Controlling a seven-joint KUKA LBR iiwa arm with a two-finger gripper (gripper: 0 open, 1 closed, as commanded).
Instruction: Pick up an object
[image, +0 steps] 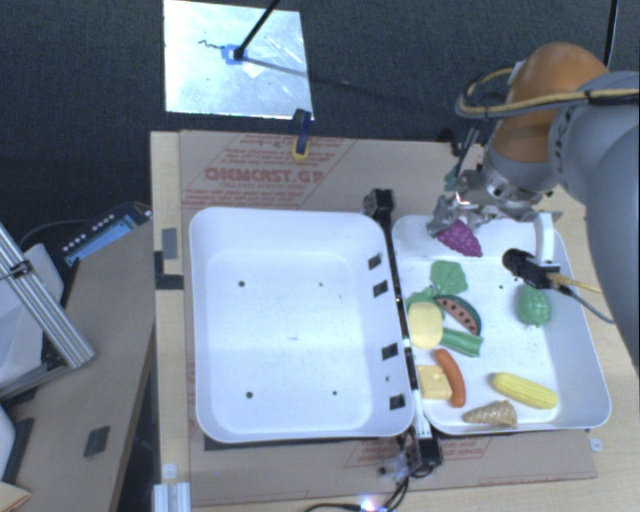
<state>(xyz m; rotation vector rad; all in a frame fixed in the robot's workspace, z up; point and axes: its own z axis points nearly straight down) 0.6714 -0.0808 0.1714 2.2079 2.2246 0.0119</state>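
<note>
Two shallow white plastic bins side by side on a sheet of printed brown cardboard (270, 165) over a pale bench (110, 320) — smooth moulded walls, rounded corners. Left bin (290, 320) bare white, dotted with a few small dark specks. Right bin (575, 340) crowded with glossy toy food. Reaching in from the right, the grey arm (590, 130), its orange band bulging above the wrist. Gripper (455, 215) low over the right bin's far corner, just above the bunch of purple grapes (460, 239); cannot tell whether touching, nor how the fingers stand. Further down the bin: a knobbly green vegetable (533, 306), a leafy green piece (448, 275), a watermelon slice (462, 311), a yellow corn cob (524, 390), an orange sausage (453, 378), a ridged tan cone (489, 413). Behind the bench, dark wall with a shiny grey panel (237, 58).
</note>
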